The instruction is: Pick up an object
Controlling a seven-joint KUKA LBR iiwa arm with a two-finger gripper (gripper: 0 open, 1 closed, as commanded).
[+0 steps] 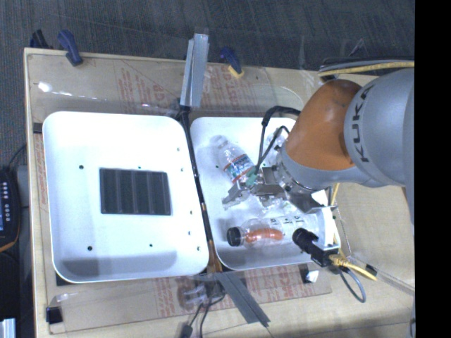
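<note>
Two objects lie in the right bin [211,189]. A clear plastic bottle [232,160] with a blue and red label lies slanted in the bin's upper middle. A clear bottle [255,235] with orange contents and a black cap lies on its side near the front wall. My gripper [243,189] hangs low over the bin between the two, just below the labelled bottle's lower end and close to it. Whether it touches that bottle is unclear. The grey arm with its orange band [320,132] covers the bin's right part.
The left bin [70,210] holds a dark ribbed rectangular panel [135,191] at its middle. A grey bar [194,69] stands at the back between the bins, with blue clamps [70,48] along the bench's far edge.
</note>
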